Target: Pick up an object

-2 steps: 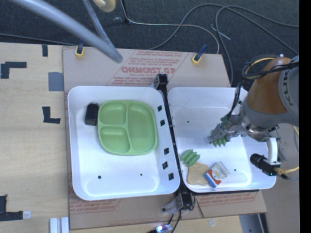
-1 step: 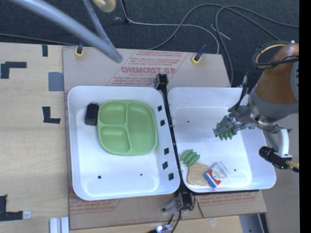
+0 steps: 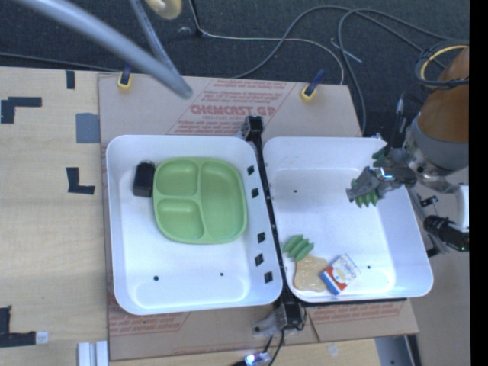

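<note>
While the grey arm with the orange band [image 3: 446, 120] reaches in from the right, we see its two-finger gripper [image 3: 369, 191] hanging over the upper right part of the right shallow white plastic bin [image 3: 396, 239]. A small green ridged thing [image 3: 369, 197] sits right at the fingertips, and it looks to us like it's pinched between the fingers, so we'd call the jaws closed on it (the view is a bit fuzzy there, but the green piece sits clear of the bin floor, with the tips on it).

Down near the front edge of that same bin we spot three more bits close together: a green ridged toy piece [image 3: 298, 245], a tan flat cookie-shaped piece [image 3: 308, 274] just below it, touching or nearly so, and a small red, white and blue packet [image 3: 339, 272] right beside the tan one.

Over in the left shallow white plastic bin [image 3: 133, 280] we've got a light green plastic plate with three compartments [image 3: 200, 200] lying flat, and a small black block [image 3: 143, 179] just beside its left rim.

Both bins rest on a brown cardboard sheet with red print [image 3: 229, 101], split by a black divider strip [image 3: 263, 212].
</note>
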`<state>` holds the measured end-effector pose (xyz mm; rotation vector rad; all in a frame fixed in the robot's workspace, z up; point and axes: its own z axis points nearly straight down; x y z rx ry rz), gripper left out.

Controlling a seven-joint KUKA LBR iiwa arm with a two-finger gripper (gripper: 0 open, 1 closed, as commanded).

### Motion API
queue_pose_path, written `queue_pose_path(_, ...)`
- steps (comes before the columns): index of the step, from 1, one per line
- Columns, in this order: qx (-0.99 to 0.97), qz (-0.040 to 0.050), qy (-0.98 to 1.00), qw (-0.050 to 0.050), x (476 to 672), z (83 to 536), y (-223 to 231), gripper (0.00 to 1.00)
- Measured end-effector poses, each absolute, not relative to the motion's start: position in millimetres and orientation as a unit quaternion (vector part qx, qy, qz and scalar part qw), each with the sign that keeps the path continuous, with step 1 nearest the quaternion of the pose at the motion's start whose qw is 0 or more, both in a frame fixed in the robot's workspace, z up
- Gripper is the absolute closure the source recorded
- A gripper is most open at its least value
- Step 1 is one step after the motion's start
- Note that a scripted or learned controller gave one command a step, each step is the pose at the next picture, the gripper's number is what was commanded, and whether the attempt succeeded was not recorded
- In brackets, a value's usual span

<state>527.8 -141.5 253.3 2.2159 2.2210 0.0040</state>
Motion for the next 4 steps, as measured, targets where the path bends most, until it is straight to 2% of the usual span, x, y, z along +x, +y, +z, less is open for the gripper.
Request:
queue_pose_path(1,0.705,-0.0005,0.709,-0.001,523.8,238.7,-88.2,1.0)
queue_pose_path(3,0.705,-0.0005,0.71,-0.001,513.7,239.7,24.0,1.0)
queue_pose_path(4,0.704,-0.0003,0.71,-0.001,518.1,244.4,80.1,1.0)
